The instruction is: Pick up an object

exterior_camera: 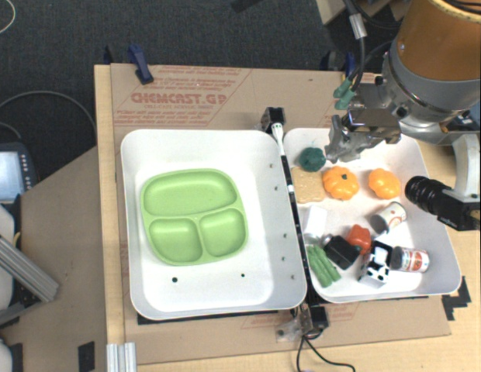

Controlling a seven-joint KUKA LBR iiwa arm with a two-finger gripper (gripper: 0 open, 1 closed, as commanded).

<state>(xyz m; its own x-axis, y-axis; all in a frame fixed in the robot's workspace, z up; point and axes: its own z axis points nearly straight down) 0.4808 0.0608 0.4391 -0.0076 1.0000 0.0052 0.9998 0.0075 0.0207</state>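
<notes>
the arm (438,45) reaches in from the right, and the gripper (339,152) hangs over the back of the right bin (438,178). its dark fingers point down between a teal ball (310,159) on their left and an orange pumpkin (340,183) just below them. nothing shows between the fingers, but whether they are spread or closed i cannot tell from this angle.

the right bin holds the clutter. a second orange fruit (383,182) sits right of the pumpkin. a tan cracker (306,187) lies flat by the bin's left wall, below the ball. nearer the front lie a white card (315,222), a green bean pod (323,266), a black block (340,252), a red piece (360,237) touching the block, a small white cup (388,217) on its side, a black-and-white cow (378,263), and a white bottle (411,260) with a red label beside the cow.

the left bin (140,161) holds a green tray (194,215) with three compartments, lying flat near the middle. both bins rest on a cardboard sheet (178,91) with red print. a blue clip (140,63) sits at its back edge.
</notes>
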